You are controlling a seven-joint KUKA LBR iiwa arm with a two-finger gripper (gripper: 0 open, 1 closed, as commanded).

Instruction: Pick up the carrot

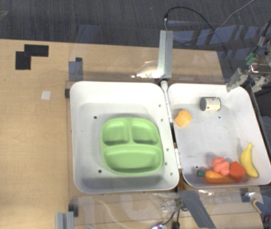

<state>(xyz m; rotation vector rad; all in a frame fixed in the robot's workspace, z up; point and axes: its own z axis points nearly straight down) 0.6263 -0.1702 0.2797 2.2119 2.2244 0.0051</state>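
Approach is only beginning: your claw (238, 79) is hovering off the right white bin's (250, 123) far corner, grip state I cannot tell; next, you're descending onto the orange toy carrot (217, 177).

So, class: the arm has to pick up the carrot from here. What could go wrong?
1. The carrot lies in the near corner of the right bin, touching the red pieces; the gripper may catch those instead.
2. The bin wall beside it leaves little room for a grasp.
3. The banana close by could get knocked.
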